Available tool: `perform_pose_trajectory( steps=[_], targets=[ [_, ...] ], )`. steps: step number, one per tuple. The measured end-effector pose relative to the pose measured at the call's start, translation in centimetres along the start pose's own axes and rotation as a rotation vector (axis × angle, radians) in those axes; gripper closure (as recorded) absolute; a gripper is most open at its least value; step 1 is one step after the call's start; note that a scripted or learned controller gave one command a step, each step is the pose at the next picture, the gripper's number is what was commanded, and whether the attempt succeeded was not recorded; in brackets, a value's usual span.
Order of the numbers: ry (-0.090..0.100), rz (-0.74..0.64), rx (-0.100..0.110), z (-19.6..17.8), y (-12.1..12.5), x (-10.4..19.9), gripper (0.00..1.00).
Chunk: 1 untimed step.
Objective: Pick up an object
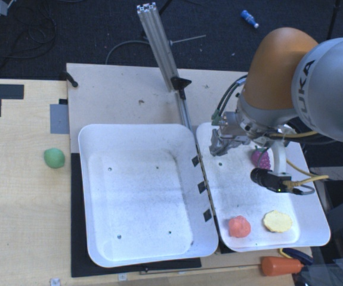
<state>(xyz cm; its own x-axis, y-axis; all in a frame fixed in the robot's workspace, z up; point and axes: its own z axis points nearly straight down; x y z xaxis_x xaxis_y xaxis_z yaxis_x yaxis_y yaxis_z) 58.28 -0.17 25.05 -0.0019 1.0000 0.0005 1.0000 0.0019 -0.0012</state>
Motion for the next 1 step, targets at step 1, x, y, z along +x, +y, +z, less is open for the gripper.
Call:
perform_pose_trajectory(
  steps=[1],
  targets=[
    [0.0,-0.002,0.0,0.97,-2.16,5.57,1.0]
  ],
)
